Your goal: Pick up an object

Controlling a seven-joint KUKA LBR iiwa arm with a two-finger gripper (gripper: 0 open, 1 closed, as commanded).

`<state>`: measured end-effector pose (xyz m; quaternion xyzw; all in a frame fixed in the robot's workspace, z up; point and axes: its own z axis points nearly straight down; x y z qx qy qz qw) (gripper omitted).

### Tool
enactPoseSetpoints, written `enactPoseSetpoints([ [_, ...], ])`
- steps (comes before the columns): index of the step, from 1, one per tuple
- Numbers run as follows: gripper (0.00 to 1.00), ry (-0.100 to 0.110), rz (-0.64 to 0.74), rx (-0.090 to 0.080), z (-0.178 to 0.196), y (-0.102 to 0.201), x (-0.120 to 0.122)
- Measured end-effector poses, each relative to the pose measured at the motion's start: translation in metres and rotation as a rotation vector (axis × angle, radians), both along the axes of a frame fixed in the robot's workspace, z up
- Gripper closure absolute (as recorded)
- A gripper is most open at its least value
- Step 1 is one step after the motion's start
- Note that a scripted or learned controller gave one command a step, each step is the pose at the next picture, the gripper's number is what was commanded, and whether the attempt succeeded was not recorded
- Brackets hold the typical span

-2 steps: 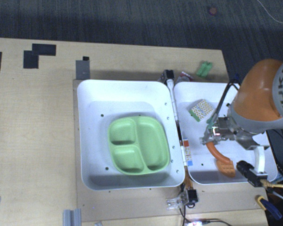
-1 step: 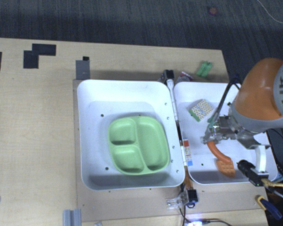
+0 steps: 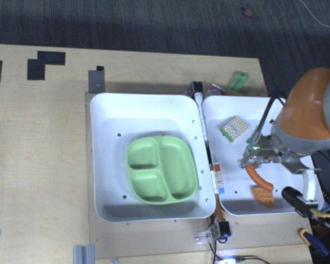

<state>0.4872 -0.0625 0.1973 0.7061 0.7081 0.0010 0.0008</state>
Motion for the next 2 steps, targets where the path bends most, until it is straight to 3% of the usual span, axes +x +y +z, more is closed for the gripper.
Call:
enactPoseSetpoints([
  [2, 1.0, 0.0, 0.003, 0.001, 0.0081, 0.0171, 0.0003],
])
